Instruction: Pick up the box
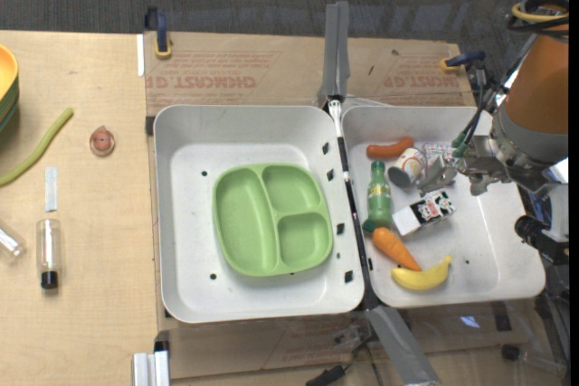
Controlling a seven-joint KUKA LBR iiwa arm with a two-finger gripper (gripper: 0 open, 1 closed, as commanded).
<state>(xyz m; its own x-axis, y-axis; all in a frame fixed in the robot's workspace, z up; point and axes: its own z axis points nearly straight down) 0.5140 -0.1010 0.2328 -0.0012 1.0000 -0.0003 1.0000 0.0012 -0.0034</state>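
So, in the camera view, you see the gripper [441,169] low in the right bin [507,280], with the grey arm and its orange band coming in behind it. You cannot tell from this angle how the jaws stand; the metal parts at the tip blur together.

The box [425,212], small and dark with a white face, lies tilted just below the jaws and slightly to their left, on the bin floor. Nothing shows it between the jaws, so you should treat it as not yet lifted.

Close on the jaws' left sits a pale round cup-like thing [409,164], with an orange-red sausage [391,147] just beyond it. Farther left stands a green bottle [378,194]. Below the box lie a carrot [395,248] and a banana [422,275].

Well away to the left, the other bin [176,212] holds a green divided plate [274,219].

As a judgement, the approach looks done; the grasp and the lift are both left.
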